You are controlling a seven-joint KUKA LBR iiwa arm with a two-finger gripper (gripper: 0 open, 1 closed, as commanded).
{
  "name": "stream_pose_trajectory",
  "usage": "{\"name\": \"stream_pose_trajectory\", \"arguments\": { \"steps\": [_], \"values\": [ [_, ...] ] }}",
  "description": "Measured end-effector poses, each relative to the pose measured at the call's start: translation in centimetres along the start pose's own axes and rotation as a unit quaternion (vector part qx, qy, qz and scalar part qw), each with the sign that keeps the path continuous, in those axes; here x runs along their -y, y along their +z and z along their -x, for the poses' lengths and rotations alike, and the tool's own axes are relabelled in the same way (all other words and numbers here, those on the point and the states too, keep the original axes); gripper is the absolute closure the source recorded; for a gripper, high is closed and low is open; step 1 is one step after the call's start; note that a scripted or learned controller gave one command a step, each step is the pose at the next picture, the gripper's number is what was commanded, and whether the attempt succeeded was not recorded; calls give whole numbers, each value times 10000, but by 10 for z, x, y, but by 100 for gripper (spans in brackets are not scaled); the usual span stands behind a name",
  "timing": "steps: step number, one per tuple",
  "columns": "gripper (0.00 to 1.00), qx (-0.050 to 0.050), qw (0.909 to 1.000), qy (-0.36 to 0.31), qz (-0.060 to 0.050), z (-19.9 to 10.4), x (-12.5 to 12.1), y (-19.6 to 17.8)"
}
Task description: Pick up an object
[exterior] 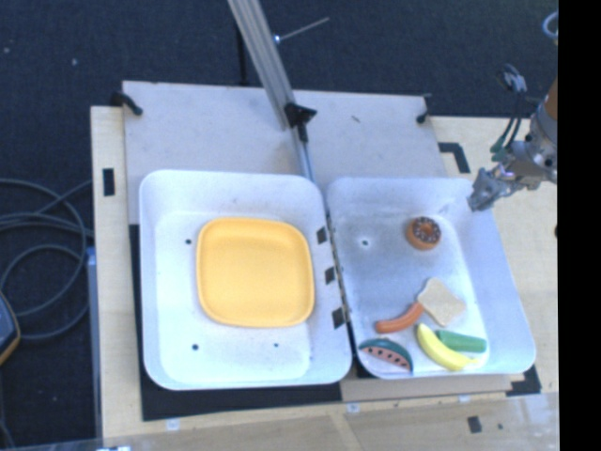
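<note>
Wooden bench (111,280), pale, seen from above at a slant. A grey board (216,130) lies on its rear half, held by black clips at the corners. Two shallow white bins sit side by side on the bench, touching along their inner edges: left bin (160,252) and right bin (498,280). A black mat (136,346) shows beneath the left bin at its left and front edges. A metal pole (263,50) rises at a tilt from the board, just behind the junction of the bins.
</note>
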State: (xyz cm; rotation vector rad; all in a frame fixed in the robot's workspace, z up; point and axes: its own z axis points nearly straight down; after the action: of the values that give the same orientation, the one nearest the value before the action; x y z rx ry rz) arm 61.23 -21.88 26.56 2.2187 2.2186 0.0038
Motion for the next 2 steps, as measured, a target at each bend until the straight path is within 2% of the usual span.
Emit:
{"name": "stream_pose_trajectory", "arguments": {
  "steps": [2],
  "values": [
    [100, -6, 10000, -16, -18, -97, -11, -4]
  ]
}}
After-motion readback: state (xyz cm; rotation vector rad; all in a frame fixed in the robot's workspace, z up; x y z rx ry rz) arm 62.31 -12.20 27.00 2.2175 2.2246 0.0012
